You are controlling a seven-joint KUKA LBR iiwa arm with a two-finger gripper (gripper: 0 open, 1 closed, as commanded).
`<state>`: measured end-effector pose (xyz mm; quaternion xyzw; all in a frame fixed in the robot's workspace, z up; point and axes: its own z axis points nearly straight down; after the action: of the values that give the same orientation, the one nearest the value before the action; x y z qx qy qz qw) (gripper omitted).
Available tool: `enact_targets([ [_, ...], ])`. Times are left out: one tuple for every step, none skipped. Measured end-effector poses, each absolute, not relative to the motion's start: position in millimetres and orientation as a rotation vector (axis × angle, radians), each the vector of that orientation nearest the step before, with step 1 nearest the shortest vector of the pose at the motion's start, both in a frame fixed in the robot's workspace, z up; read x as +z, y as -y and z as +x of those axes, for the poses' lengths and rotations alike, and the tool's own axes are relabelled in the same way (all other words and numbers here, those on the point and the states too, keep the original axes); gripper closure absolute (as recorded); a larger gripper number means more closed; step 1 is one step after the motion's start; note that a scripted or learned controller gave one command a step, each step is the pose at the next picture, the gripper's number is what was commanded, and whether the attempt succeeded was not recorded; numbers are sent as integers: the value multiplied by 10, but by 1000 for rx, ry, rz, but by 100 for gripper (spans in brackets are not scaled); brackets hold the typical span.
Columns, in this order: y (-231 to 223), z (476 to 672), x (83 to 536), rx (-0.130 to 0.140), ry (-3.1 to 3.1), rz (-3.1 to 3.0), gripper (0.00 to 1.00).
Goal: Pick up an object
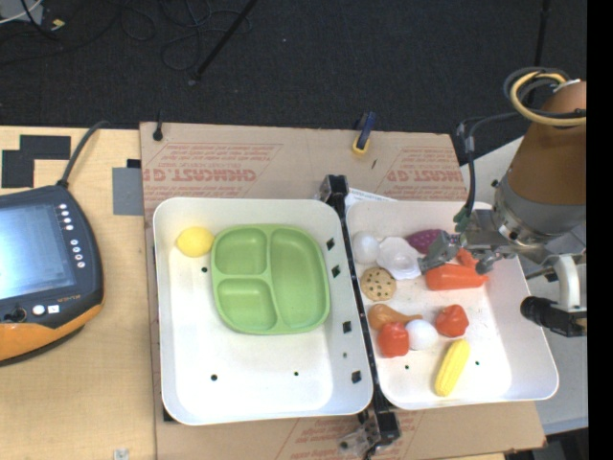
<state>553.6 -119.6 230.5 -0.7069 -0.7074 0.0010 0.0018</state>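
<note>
The right bin [532, 377] holds several toy foods: an orange carrot-like piece [452, 277], a purple eggplant [426, 241], a cookie [377, 283], a red pepper [393, 338], a red piece [451, 320], a yellow corn cob [451, 367], a brown drumstick [388, 312] and white pieces [396, 255]. My gripper [458, 255] reaches in from the right and hangs low at the bin's upper right, directly over the orange piece's upper edge. Whether it touches that piece is unclear.
In the left bin [249, 391] lie a green divided plate [268, 279] and a yellow lemon [194, 241]. A black rim strip [350, 286] separates the bins. A control pendant [38, 266] rests on the bench at far left. A blue clamp [363, 134] sits behind the bins.
</note>
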Motion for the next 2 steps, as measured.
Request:
enact_targets([
  [1198, 5517, 1867, 7, 2218, -2214, 0],
  [1201, 5522, 1223, 8, 2217, -2214, 0],
])
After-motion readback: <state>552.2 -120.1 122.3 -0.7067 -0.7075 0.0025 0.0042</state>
